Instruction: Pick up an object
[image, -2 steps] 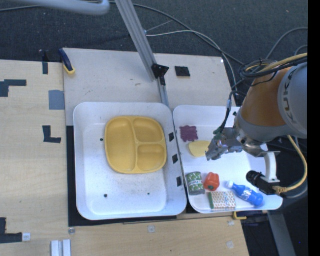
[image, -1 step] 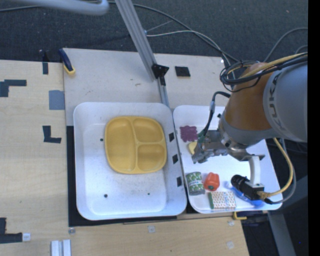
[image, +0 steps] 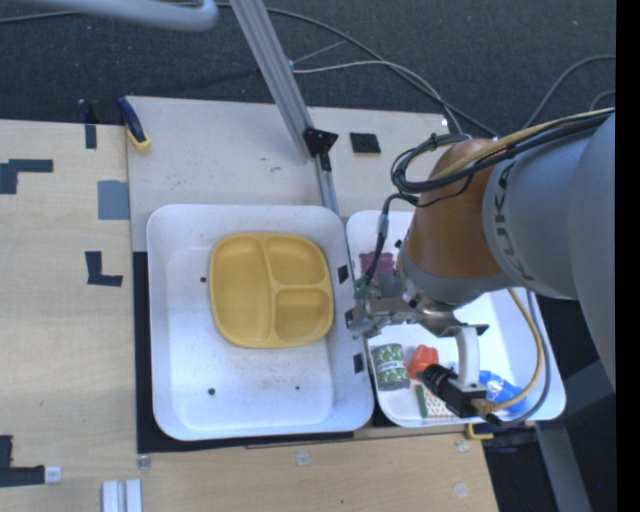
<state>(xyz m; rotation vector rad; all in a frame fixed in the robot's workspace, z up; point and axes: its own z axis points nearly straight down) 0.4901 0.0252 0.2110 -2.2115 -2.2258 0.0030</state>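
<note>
We look down from a single fixed camera above the bench (image: 60, 300), at a slant and fairly near, taking in both the left bin (image: 180, 400) and right bin (image: 540, 400), with the arm (image: 520, 215) entering from our right.

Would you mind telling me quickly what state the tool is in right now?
Tool: low over the right bin; open or closed, holding or not, cannot be told.
</note>
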